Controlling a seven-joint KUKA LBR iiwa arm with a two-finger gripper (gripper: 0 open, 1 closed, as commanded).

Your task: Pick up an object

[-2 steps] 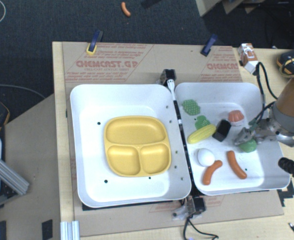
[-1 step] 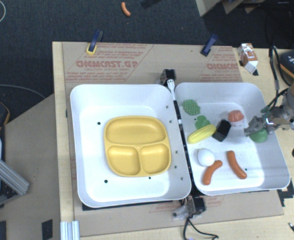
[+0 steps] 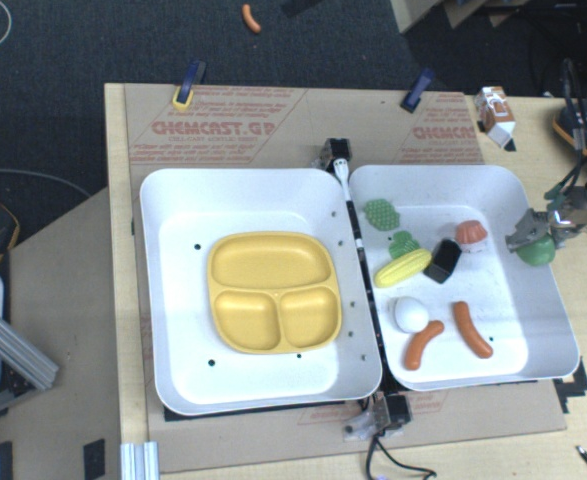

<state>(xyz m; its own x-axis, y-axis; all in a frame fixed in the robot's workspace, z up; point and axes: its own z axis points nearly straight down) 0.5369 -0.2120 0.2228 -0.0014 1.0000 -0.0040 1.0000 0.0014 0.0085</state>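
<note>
My gripper (image 3: 539, 240) hangs over the right rim of the right bin (image 3: 493, 183), shut on a small green ball (image 3: 539, 253) that shows just under its fingers. Inside that bin lie a yellow corn cob (image 3: 403, 266), a black block (image 3: 443, 261), a reddish round piece (image 3: 471, 233), a white egg (image 3: 410, 314), two orange sausages (image 3: 424, 344) (image 3: 472, 329), a green leafy piece (image 3: 380, 213) and a smaller green bit (image 3: 404, 243). All of these rest on the bin floor, left of the gripper.
The left bin (image 3: 173, 268) holds a yellow divided plate (image 3: 273, 290). Clamps sit at the seam between the bins (image 3: 337, 154) (image 3: 385, 413). A small carton (image 3: 495, 114) stands on the bench at the back right. An orange sausage (image 3: 251, 18) lies on the dark floor beyond.
</note>
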